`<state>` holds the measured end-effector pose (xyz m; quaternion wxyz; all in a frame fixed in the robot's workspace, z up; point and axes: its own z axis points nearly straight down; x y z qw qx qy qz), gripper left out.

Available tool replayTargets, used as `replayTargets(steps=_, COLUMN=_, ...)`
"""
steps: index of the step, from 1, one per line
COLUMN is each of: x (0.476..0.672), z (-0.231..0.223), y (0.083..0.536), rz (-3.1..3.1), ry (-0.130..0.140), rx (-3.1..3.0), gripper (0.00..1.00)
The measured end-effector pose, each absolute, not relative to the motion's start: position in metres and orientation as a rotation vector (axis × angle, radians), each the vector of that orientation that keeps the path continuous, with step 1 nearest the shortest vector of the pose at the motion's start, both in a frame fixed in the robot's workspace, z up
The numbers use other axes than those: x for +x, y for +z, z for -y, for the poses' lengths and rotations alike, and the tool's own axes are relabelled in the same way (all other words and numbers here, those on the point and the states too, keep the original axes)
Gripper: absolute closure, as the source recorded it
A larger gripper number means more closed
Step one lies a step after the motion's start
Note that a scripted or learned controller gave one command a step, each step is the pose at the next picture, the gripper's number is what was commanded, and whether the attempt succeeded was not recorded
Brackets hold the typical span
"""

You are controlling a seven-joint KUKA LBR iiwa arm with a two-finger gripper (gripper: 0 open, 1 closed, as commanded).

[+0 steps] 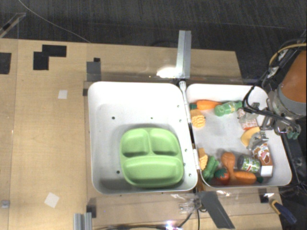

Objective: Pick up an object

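Observation:
The right bin (218, 135) holds several toy foods. An orange carrot (207, 105) and a green bottle (228, 109) lie along its far wall, with a yellow corn cob (198, 121) near the divider. At the front sit a green can (249, 165), a brown sauce bottle (263, 157), another carrot (243, 177), a green pepper (210, 166) and a red tomato (220, 175). My gripper (259, 139) hangs low over the bin's right side, just above the sauce bottle and beside a yellow piece (247, 137). Nothing shows held in it.
The left bin (103, 128) carries a green divided tray (152, 156) toward its front. A metal post (184, 51) stands behind the wall between the bins. The arm's orange band (293, 80) and cables overhang the right bin's far right corner.

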<state>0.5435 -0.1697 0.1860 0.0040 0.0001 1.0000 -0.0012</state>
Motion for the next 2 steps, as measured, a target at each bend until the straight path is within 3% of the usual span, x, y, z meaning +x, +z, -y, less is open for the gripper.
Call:
replayTargets(steps=1, x=0.530, z=0.200, y=0.090, rz=-3.107, ry=-0.010, rx=-0.318, gripper=0.00)
replayTargets(steps=2, x=0.502, z=0.205, y=0.092, rz=-3.097, ry=-0.016, rx=-0.285, gripper=0.00)
